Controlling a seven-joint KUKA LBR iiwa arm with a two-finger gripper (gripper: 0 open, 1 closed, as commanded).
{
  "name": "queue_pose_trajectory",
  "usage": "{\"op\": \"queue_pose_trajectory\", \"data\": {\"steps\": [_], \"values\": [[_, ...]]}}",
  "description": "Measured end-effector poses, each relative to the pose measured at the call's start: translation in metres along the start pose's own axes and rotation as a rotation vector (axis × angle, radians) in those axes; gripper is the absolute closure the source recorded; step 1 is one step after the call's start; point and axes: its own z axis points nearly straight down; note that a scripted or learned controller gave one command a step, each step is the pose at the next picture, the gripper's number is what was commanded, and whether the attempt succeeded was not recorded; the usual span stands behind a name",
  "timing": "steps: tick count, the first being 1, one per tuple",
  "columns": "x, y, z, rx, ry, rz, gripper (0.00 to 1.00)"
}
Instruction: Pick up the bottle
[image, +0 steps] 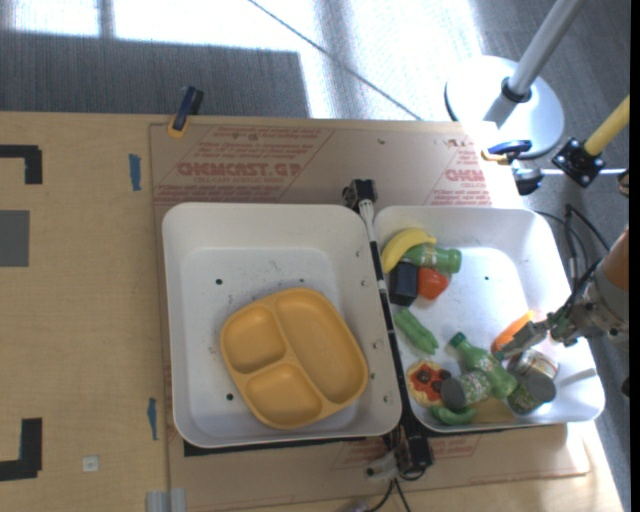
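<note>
Green bottle (481, 369) lies on its side in right bin (500, 240), near front edge, neck toward bin centre. Probably light, rigid plastic, smooth and round; likely to roll or slip. Best hold: across mid-body, not neck.

Gripper (560, 330) sits at right bin's right edge, just beside bottle; its state cannot be told.

Crowding: can (533, 385) touching bottle's base, pizza slice (429, 383) and grey lump (456, 390) at neck side, orange piece (513, 330) behind. Yellow divided plate (292, 356) in left bin (200, 260), clear of work.

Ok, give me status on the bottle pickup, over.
Hand low at right bin's right side, grip state unclear. Bottle lying in bin, not held. Can and carrot crowd it.
</note>
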Motion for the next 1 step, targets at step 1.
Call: {"op": "queue_pose_trajectory", "data": {"steps": [1], "values": [[0.0429, 0.0142, 0.0447, -0.006, -0.006, 0.151, 0.00]]}}
